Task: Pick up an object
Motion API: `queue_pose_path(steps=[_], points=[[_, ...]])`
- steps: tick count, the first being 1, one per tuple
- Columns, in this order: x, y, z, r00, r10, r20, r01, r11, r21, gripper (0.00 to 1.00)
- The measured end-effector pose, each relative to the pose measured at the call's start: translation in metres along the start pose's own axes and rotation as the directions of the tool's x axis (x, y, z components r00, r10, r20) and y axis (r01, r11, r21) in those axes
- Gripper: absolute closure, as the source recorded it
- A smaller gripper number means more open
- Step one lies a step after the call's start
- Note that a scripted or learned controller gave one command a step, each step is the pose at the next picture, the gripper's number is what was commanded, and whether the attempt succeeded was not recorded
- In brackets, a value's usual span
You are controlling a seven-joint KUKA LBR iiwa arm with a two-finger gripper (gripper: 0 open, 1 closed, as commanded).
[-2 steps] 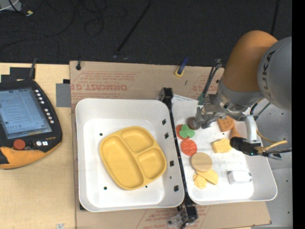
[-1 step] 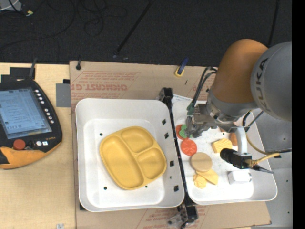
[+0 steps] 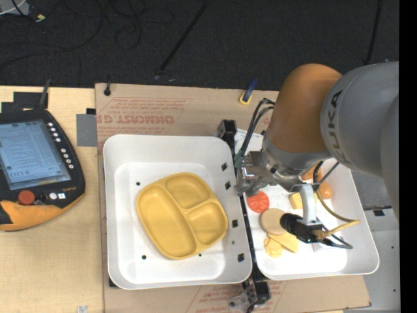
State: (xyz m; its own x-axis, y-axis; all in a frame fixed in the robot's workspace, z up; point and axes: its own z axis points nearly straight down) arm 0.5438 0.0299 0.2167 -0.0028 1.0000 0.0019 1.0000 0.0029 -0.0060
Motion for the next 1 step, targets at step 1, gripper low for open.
queue_pose_path(steps=[1], points=[[-0.0043,-0.0056,-0.0057,1.0,0.006,0.001,-0.006,1.0,-0.002,1.0]])
